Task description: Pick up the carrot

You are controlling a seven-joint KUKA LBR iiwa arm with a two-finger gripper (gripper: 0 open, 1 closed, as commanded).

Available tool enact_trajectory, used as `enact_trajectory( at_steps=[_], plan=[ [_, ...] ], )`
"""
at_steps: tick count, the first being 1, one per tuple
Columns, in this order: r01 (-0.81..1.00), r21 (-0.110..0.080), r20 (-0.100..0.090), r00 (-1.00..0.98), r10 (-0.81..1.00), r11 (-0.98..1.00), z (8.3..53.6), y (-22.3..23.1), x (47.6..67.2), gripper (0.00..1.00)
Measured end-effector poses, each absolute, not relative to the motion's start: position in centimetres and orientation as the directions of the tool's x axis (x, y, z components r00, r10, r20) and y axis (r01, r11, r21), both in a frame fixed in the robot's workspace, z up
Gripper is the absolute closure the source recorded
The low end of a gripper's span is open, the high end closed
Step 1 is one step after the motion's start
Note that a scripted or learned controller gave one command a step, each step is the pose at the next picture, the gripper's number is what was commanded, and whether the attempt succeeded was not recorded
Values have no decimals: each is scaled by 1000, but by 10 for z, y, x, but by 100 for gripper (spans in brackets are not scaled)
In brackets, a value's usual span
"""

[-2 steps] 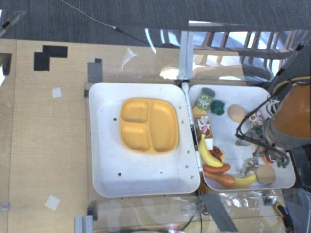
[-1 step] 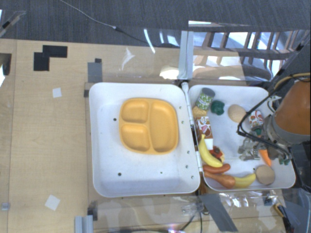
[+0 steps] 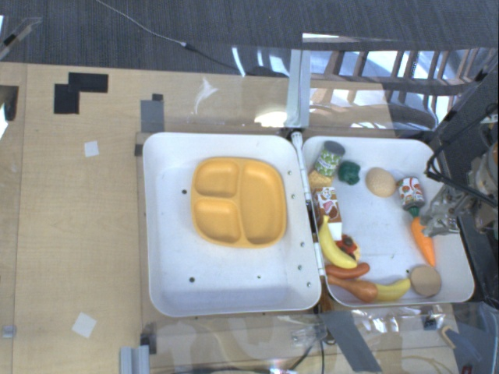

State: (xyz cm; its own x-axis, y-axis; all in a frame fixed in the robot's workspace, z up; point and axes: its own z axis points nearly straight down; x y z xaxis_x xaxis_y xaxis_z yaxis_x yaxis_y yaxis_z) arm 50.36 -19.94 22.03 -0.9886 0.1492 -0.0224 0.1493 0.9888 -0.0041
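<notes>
The carrot (image 3: 424, 244) is a small orange cone lying near the right wall of the right bin (image 3: 374, 224), thick end up and tip pointing toward the front. My gripper (image 3: 441, 220) hangs low at the bin's right edge, just above and to the right of the carrot's thick end. Whether it touches the carrot is unclear. The dark arm rises behind it toward the upper right.
Around the carrot are a red-and-white can (image 3: 410, 193), a tan ball (image 3: 380, 182), a brown round item (image 3: 425, 280), two bananas (image 3: 334, 248), sausages (image 3: 351, 280) and a green-topped bottle (image 3: 329, 160). A yellow divided plate (image 3: 238, 201) sits in the left bin (image 3: 168, 287).
</notes>
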Motion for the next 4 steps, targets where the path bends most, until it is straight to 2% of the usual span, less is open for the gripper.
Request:
enact_trajectory(
  at_steps=[1, 2, 3, 4],
  plan=[
    [143, -3, -23, -990, 143, 990, 227, -197, 505, 100],
    [138, -4, -32, -990, 137, 990, 239, -196, 508, 100],
    [3, -5, -18, -1000, 3, 1000, 337, -205, 545, 100],
    [49, 5, 7, -999, 49, 999, 147, -184, 500, 100]
  ],
)
